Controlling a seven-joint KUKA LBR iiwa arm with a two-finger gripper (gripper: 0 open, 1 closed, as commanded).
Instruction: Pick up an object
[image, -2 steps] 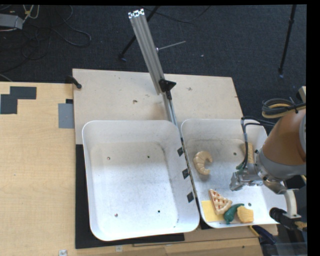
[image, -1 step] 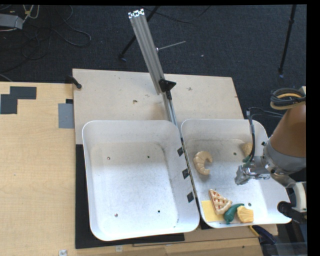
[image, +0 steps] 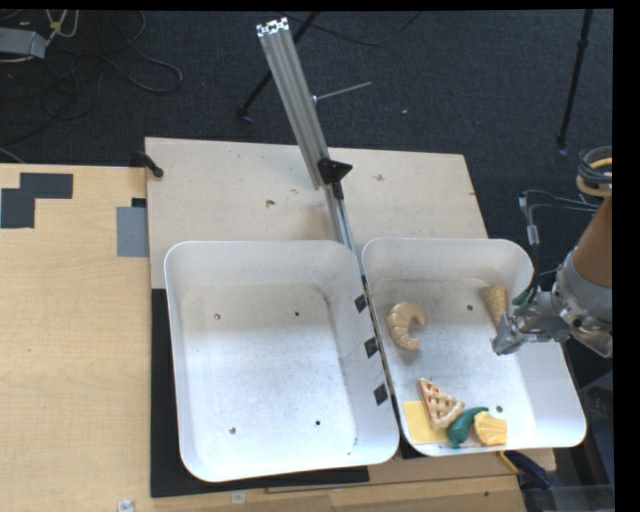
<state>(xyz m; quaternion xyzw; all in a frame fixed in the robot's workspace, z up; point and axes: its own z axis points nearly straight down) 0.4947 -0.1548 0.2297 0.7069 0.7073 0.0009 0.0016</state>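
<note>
The right bin (image: 455, 255) holds several toy foods. A tan croissant (image: 405, 325) lies near the divider. A beige bread piece (image: 495, 300) rests by the right wall. At the front sit a waffle wedge (image: 438, 402), a flat yellow slice (image: 420, 423), a green piece (image: 463, 425) and a yellow chunk (image: 491, 430). My gripper (image: 505, 340) hangs at the bin's right side, just below the bread piece, its tips low over the bin floor. I see nothing between its fingers.
The left bin (image: 265, 360) stands beside the right one, with black clips (image: 368, 345) along the shared wall. A slanted aluminium bar (image: 300, 110) rises from behind the bins. Cables lie on the dark floor at the back.
</note>
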